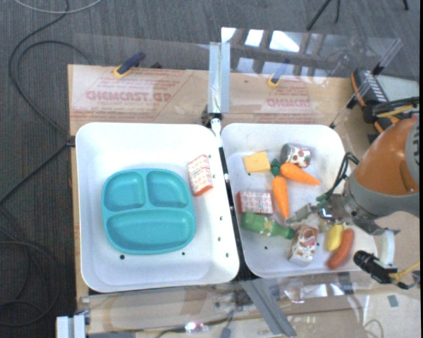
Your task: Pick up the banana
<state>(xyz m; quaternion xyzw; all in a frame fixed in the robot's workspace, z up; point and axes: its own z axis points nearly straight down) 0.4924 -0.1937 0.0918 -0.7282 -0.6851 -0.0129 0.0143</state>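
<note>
Left bin (92, 189): teal divided plate (149, 210), small red-and-white carton (200, 174) at its upper right.

Right bin (282, 131), crowded: cheese wedge (256, 163), 2 carrots (280, 196), green bottle (264, 224), a can (297, 155), a small carton (304, 243).

Banana (334, 237) lies at the lower right of this bin, touching a red sausage (341, 248), carton close on its left.

Gripper (326, 212) hangs just above the banana; open or closed, cannot tell.

Risks: the fingers catch the sausage or carton instead; the short, rounded banana slips out; the bin wall near it hampers the approach.

Tabletop (127, 97): bare board. Dark carpet, loose cables around.
</note>
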